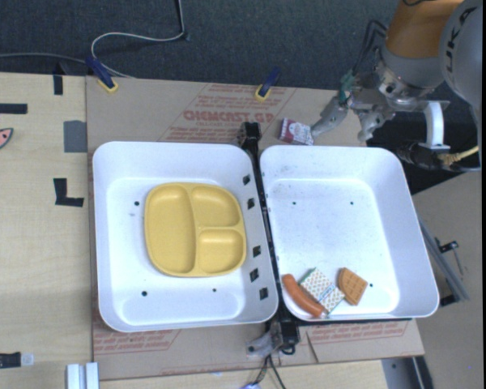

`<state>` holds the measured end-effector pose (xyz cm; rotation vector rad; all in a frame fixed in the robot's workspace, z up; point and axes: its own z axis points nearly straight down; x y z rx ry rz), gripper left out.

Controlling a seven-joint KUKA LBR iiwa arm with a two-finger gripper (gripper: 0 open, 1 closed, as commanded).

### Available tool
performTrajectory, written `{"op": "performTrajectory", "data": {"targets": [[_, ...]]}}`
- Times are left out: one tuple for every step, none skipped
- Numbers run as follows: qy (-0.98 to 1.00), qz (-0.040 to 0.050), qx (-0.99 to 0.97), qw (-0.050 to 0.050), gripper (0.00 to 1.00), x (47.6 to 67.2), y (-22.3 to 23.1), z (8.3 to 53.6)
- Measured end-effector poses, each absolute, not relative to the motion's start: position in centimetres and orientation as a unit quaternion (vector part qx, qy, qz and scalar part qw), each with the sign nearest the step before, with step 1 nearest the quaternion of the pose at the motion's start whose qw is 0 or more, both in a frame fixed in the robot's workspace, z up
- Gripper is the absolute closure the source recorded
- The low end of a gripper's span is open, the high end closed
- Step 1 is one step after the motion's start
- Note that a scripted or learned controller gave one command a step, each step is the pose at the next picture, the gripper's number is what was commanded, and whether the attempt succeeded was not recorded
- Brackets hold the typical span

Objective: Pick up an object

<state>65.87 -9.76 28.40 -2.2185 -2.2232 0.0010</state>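
- Hovering above the far edge of the right bin, the gripper has its two fingers spread apart with nothing between them.
- Just beside it on the cardboard lies a small red-and-white packet.
- Well apart, in the right bin's near corner, sit three items close together — a toy sausage, a checked white packet and a tan cracker.
- At the centre of the left bin rests a yellow divided plate.
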Motion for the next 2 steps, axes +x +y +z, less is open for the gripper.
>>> {"op": "performTrajectory", "data": {"targets": [[-0.707, 0.0017, -0.708, 0.002, 0.00, 55.4, -14.4, 18.5], [-0.707, -0.0003, -0.707, 0.001, 0.00, 49.2, -12.3, 8.6]]}}
